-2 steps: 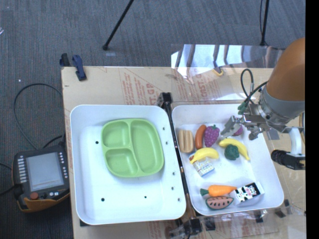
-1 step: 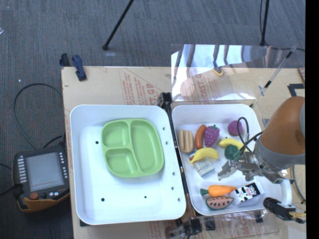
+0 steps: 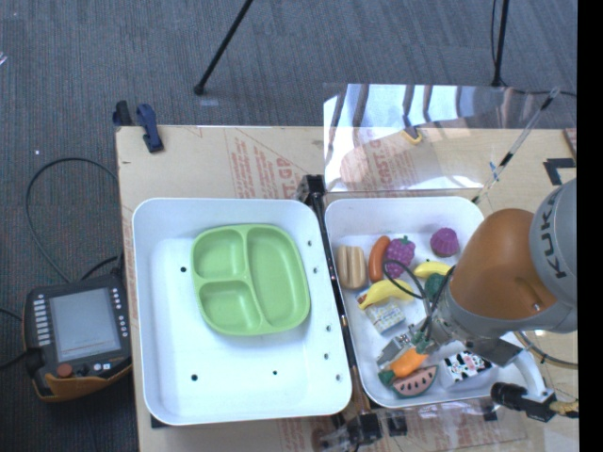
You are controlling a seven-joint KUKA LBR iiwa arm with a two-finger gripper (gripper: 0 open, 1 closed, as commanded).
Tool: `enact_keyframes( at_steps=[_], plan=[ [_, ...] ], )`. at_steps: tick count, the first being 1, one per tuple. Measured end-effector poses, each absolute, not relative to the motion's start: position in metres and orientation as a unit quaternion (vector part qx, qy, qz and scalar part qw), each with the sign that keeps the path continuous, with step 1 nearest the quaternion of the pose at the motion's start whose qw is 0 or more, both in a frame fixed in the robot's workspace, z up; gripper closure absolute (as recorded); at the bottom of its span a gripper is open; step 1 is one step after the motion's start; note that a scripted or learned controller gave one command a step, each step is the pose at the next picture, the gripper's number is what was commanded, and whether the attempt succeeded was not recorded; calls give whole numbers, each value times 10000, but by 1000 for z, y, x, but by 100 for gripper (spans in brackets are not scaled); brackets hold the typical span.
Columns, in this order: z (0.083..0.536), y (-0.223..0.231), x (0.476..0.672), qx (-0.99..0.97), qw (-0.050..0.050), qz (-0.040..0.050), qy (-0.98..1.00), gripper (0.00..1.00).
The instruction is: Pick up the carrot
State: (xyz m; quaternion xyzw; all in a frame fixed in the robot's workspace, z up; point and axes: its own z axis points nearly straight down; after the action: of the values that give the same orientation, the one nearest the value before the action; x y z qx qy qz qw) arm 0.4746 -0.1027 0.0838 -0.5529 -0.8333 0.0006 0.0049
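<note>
The carrot point(image 3: 411, 361), small and orange with a green tip, lies near the front of the right bin point(image 3: 344, 337), just above a watermelon slice point(image 3: 415, 382). My gripper point(image 3: 413, 343) reaches down from the orange-banded wrist point(image 3: 499, 271) and sits right over the carrot, touching or nearly touching it. The wrist hides much of the bin's right half.
The right bin also holds a bread loaf point(image 3: 351, 266), a red sausage point(image 3: 379, 256), purple fruits point(image 3: 445, 242), a banana point(image 3: 381, 294), a small carton point(image 3: 384, 317) and a cow-patterned item point(image 3: 464, 366). A green divided plate point(image 3: 251, 279) lies in the left bin point(image 3: 160, 347).
</note>
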Motion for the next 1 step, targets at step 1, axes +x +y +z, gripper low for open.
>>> enact_keyframes(
  at_steps=[1],
  plan=[
    [91, -105, 474, -5582, 67, 7, -8297, 100]
  ],
)
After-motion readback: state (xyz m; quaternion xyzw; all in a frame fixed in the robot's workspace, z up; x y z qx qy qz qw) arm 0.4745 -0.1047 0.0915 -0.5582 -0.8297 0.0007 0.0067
